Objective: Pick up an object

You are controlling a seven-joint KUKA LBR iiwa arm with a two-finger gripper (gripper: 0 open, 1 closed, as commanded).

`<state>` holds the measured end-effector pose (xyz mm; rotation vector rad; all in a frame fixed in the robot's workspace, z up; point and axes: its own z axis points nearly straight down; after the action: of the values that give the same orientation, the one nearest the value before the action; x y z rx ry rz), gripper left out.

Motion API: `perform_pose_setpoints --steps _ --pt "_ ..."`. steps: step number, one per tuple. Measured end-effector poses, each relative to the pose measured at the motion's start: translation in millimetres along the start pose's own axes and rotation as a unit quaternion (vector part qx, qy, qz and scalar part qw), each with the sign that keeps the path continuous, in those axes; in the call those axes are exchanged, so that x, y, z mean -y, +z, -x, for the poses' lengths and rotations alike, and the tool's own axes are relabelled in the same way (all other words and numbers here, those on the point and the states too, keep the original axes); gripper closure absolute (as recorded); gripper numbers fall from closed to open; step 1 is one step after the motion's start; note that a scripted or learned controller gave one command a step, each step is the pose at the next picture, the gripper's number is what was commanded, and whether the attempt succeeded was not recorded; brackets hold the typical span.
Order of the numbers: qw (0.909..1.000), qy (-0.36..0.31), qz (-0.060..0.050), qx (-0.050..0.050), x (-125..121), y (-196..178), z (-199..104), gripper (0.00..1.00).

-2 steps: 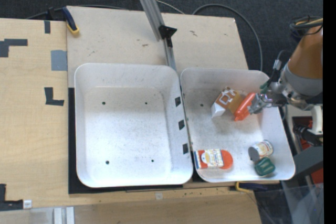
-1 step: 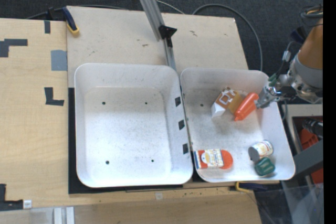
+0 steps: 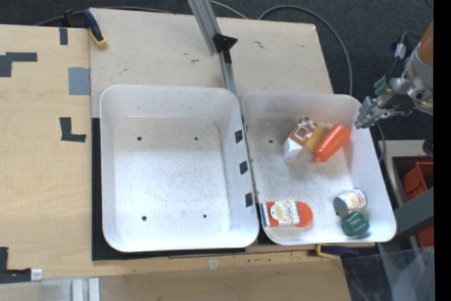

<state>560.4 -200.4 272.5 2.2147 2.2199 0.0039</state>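
The right bin (image 3: 276,116) holds several objects. A white and orange carton (image 3: 301,137) lies near its middle, touching an orange bottle-shaped object (image 3: 332,143) on its right. A red and white packet (image 3: 287,213) rests against the bin's front left corner. In the front right corner, a small grey can (image 3: 350,201) sits next to a green object (image 3: 356,224). My gripper (image 3: 368,113) hovers over the bin's right rim near the back, right of the orange object, with nothing seen in it.
The left bin (image 3: 169,173) adjoins the right one. A slanted metal pole (image 3: 201,3) rises behind the bins. A blue and yellow clamp (image 3: 95,28) lies at the bench's back left. Cables run behind the right bin.
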Motion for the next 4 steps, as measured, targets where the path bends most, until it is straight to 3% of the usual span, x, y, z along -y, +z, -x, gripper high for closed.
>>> perform_pose_setpoints --steps 2,4 --pt "1.0 -0.002 -0.004 -0.002 -14 7 -117 1.0" --pt "1.0 -0.002 -0.004 -0.002 -44 38 -227 1.0"
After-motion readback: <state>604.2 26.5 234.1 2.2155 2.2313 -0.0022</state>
